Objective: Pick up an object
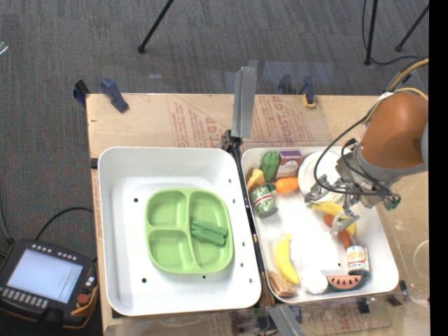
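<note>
Nothing lifted yet: claw [344,219] low in right bin [389,257] over small yellow piece [326,207], grip state impossible to tell.

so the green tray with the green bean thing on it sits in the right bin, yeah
Not quite. The camera view shows the green tray, with the green bean piece on it, in the left bin, not the right bin, which holds the toy food.

Robotics lab, plywood bench [203,121], tripod legs [159,16], teach pendant [45,280], carpet floor [42,47]
</note>
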Controlling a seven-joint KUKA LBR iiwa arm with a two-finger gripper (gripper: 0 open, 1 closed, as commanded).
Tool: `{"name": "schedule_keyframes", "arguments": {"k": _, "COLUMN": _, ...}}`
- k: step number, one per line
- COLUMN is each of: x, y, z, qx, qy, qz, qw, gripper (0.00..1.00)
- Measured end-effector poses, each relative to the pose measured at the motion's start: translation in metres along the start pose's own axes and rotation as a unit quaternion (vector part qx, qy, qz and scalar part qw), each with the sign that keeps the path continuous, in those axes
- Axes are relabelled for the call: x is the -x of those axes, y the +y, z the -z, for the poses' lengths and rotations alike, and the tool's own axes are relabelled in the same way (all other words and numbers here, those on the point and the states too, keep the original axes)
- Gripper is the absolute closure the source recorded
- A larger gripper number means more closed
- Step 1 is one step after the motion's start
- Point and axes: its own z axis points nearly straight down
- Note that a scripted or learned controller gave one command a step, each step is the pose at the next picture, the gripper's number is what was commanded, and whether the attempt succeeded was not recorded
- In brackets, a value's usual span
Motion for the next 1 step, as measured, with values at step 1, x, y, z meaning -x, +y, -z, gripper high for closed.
{"name": "schedule_keyframes", "arguments": {"k": 1, "x": -0.0578, "y": 0.0159, "z": -0.0004, "qx": 0.001, "qy": 0.001, "qz": -0.026, "qw": 0.9997, "gripper": 0.0}}
